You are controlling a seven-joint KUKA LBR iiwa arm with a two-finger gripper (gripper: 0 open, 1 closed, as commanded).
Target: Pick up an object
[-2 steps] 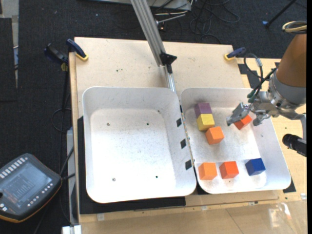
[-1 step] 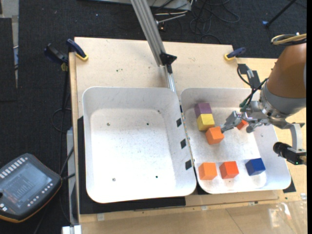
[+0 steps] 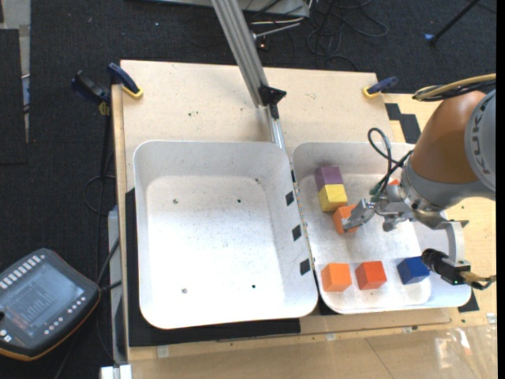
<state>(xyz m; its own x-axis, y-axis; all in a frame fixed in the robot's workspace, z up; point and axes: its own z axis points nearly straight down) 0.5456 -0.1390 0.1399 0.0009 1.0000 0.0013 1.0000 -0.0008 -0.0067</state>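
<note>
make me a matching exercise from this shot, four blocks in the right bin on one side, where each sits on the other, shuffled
Things:
1. purple block
2. yellow block
3. blue block
4. red-orange block

Places:
A. near edge of the bin, between two other blocks
B. farthest back in the bin
C. near edge, closest to the arm's side
D. directly in front of the purple one, touching it

Pairs: 1-B, 2-D, 3-C, 4-A

My tool has an orange block touching its left side, with yellow and purple blocks just beyond. Nearer the camera, three blocks line the bin's edge; bare floor lies between.
</note>
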